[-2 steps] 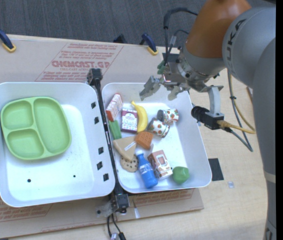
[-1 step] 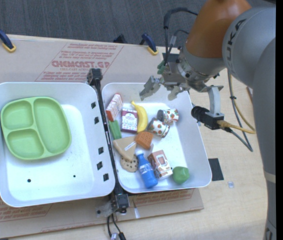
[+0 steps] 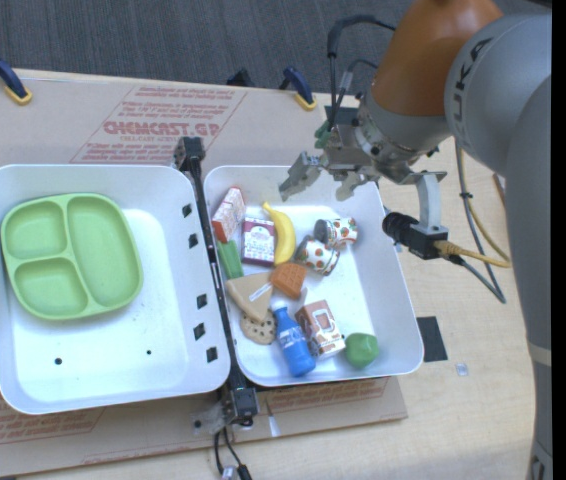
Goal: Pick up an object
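My gripper (image 3: 325, 180) hangs open over the far rim of the right bin (image 3: 395, 298), with nothing between its fingers. Just below it in the bin lie a yellow banana (image 3: 283, 233), a purple box (image 3: 259, 243) and two spotted round pieces (image 3: 329, 243). Further toward the front are an orange piece (image 3: 288, 280), a tan wedge (image 3: 245, 293), a cookie (image 3: 256, 328), a blue bottle (image 3: 293, 341), a small brown box (image 3: 320, 328) and a green ball (image 3: 361, 349). A red and white carton (image 3: 227, 213) and a green stick (image 3: 229, 258) rest against the bin's left wall.
The left bin (image 3: 113, 358) holds a green divided plate (image 3: 69, 256) in its far left part. A black divider with clips (image 3: 203, 258) runs between the bins. Blue clamps (image 3: 9, 78) hold the cardboard sheet at the back. A black cable connector (image 3: 410, 233) hangs off the arm over the right rim.
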You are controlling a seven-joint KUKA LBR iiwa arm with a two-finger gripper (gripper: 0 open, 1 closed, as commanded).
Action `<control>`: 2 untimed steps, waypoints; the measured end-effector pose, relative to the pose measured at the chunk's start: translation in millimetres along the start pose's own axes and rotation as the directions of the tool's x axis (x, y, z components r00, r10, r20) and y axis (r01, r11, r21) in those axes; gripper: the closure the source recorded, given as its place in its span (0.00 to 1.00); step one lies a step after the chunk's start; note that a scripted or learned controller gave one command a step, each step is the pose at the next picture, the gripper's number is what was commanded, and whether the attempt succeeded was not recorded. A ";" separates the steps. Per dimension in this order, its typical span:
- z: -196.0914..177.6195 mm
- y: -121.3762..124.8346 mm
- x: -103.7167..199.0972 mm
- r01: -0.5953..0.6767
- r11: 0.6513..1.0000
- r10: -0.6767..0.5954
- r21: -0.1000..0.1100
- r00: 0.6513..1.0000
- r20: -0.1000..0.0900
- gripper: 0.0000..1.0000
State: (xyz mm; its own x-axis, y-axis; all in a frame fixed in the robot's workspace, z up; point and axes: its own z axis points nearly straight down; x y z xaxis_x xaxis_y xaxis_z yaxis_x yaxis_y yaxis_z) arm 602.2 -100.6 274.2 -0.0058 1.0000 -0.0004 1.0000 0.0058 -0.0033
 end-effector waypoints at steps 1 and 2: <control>0.0 0.0 0.0 0.000 1.000 0.000 0.000 1.000 0.000 0.00; 0.0 0.0 0.0 0.000 1.000 0.000 0.000 1.000 0.000 0.00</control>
State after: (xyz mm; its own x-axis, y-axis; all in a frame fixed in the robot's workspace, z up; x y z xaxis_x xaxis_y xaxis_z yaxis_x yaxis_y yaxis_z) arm 602.2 -100.6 274.2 -0.0058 1.0000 -0.0004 1.0000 0.0058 -0.0033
